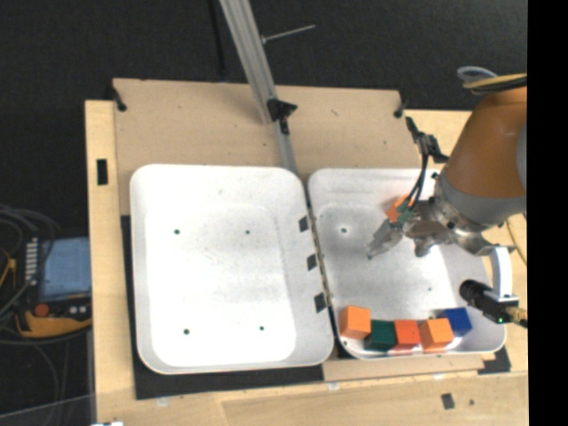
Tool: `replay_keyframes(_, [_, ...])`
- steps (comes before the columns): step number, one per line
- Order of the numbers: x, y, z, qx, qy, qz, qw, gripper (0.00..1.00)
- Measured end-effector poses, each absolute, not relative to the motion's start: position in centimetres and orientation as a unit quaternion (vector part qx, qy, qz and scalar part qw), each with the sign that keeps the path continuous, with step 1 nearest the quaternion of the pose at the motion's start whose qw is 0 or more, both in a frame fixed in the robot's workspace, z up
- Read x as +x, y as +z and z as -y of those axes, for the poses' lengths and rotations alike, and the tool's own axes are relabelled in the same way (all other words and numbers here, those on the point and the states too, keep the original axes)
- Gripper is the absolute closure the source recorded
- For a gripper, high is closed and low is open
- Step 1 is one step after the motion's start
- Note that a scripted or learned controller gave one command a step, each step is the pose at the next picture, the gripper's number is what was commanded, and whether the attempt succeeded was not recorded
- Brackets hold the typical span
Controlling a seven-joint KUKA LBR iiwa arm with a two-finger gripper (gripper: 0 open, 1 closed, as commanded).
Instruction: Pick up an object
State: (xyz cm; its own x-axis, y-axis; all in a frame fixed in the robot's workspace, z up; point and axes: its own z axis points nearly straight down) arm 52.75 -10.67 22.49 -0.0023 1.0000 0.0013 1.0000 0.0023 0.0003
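My gripper (383, 240) hangs over the middle of the right bin (355, 193), at the end of the grey and orange arm that comes in from the right. A small orange piece (396, 209) shows just above and behind the gripper, partly hidden by the wrist; I cannot tell whether it is held or lies in the bin. Along the right bin's front wall stands a row of blocks: an orange block (357, 319), a green block (382, 335), two more orange blocks (407, 332) (436, 332), and a blue block (458, 319).
The left bin (151, 238) lies beside the right one, with a hinged divider (315, 260) between them. A slanted metal rail (253, 51) rises behind the bins. A black fitting (484, 300) sticks out near the right bin's front right corner.
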Motion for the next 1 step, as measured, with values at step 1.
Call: replay_keyframes(1, [52.76,22.49,10.68,-0.708,-0.001,0.706,0.0,0.0])
